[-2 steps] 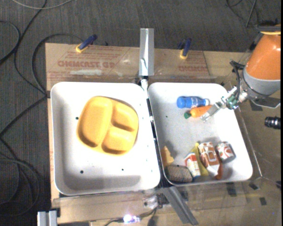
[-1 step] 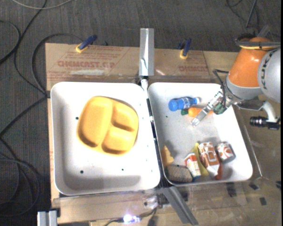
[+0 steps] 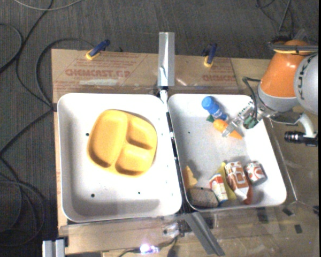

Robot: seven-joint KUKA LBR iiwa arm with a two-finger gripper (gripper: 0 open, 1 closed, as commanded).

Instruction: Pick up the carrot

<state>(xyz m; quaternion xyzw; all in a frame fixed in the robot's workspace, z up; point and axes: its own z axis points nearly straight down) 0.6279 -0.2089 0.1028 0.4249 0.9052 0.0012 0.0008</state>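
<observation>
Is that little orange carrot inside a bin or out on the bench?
Inside. The carrot lies on the floor of the right bin, near its far side, next to a blue bottle.

Camera view: single fixed camera, mounted above the table [image 3: 64, 68], looking down at a slant. Framing: moderately distant; both white bins fall whole inside the picture, the left bin [image 3: 69, 159] and the right bin [image 3: 273, 165] side by side at centre. Margins: dark carpeted floor [image 3: 37, 31] with loose cables shows beyond the table's far and left edges. The table's near edge sits at the bottom of the picture. The arm [image 3: 283, 79] enters at the right side.
</observation>
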